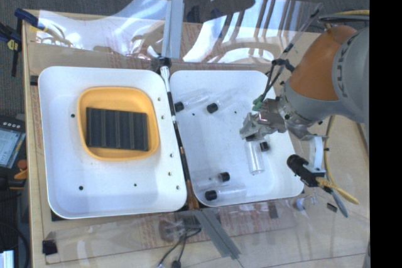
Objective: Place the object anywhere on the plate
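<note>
Nearest, at 6 o'clock of the view, a cable point(173, 253) trails over the bench edge. At 7 o'clock of the right bin point(207, 147), two black caps point(223, 177) sit close together. The clear tube bodies beside them are hard to make out against the white floor.

Farther in, at about 4 o'clock of that bin, a clear vial point(254, 161) lies flat, its length running roughly 12 to 6. A small black piece point(264, 146) lies just beside its far end; I cannot tell whether it is the vial's cap. The gripper point(254, 127) hangs at the vial's 12 o'clock, low over the bin floor and near the vial's far end. I cannot tell how far open it is, or whether it has hold of anything. The arm point(352, 78) reaches in from 3 o'clock, its orange band over the bin's right rim.

At the same depth, the left bin point(56, 166) holds the yellow plate point(116, 97) near its middle, and a dark ridged panel point(118, 128) fills the plate's well. The vial is well apart from the plate, at its 3 o'clock, with both bins' inner rims between them.

Farther still, at 11 o'clock of the right bin, a far tube point(196, 100) of clear plastic lies aslant, with a black cap near each end. Beyond both bins, at 12 o'clock, stands a clear sheet point(251, 22) full of reflections.
</note>
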Robot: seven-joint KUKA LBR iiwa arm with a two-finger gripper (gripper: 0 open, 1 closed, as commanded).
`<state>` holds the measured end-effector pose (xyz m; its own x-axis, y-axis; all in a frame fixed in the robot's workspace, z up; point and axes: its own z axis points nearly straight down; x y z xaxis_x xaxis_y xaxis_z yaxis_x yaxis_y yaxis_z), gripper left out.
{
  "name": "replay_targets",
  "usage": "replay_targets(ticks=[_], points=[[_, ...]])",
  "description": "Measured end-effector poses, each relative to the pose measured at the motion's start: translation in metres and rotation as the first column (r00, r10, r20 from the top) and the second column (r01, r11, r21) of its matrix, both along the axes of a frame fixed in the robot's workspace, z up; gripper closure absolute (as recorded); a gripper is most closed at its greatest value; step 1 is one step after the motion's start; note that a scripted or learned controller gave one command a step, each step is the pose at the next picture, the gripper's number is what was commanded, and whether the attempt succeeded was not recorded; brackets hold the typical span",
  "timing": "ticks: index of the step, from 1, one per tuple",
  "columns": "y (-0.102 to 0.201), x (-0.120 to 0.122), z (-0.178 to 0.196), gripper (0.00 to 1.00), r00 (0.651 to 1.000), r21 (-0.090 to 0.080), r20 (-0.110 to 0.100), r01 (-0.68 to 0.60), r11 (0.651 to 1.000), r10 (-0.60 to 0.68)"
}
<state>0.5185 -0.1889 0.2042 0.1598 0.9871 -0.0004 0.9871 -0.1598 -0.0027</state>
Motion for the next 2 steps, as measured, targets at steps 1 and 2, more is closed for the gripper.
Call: replay_targets(ticks=[1,2], points=[[0.031,0.039,0.044,1.0,0.992,0.002,0.0,-0.129,0.992,0.129],[0.054,0.061,0.003,1.0,0.91,0.003,-0.002,-0.415,0.91,0.415]])
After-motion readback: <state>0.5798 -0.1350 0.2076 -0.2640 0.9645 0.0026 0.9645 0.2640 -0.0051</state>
